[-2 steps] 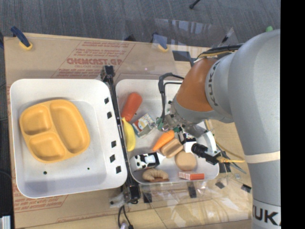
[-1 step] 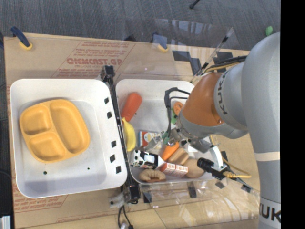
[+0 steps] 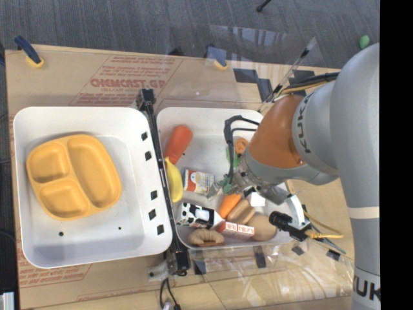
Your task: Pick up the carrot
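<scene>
The carrot (image 3: 230,205) is a short orange piece with a green tuft at its upper end. It lies in the right bin (image 3: 206,124) near the front, among other toy food. My gripper (image 3: 235,183) hangs low over the bin just above the carrot's green end. The orange-banded wrist covers most of the gripper from above. Whether it touches the carrot cannot be made out.
A long orange-red item (image 3: 179,143), a banana (image 3: 173,179), a small carton (image 3: 200,181), a cow-patterned box (image 3: 193,215), a croissant (image 3: 206,237) and a sausage (image 3: 242,210) crowd the right bin. The left bin (image 3: 90,244) holds a yellow divided plate (image 3: 72,175).
</scene>
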`<state>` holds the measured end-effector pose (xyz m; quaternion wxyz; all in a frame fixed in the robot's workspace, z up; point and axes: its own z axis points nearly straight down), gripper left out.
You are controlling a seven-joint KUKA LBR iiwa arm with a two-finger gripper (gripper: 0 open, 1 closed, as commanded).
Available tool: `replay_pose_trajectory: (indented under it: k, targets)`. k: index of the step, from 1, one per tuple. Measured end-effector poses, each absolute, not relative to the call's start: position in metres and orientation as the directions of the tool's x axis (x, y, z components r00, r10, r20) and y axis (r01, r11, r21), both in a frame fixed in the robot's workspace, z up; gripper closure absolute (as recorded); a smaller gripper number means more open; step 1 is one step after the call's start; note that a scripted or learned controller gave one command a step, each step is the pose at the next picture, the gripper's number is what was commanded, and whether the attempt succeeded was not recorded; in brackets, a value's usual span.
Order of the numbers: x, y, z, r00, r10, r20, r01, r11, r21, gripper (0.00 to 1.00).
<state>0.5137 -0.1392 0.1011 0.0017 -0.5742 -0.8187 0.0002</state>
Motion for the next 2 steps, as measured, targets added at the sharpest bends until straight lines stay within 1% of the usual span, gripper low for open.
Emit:
replay_pose_trajectory:
  k: [1,2]
  targets:
    - [0.476,-0.171,0.091,-0.561,0.828,0.002,0.828,0.561,-0.002,1.0]
    - [0.48,-0.121,0.24,-0.423,0.906,-0.005,0.906,0.423,0.008,1.0]
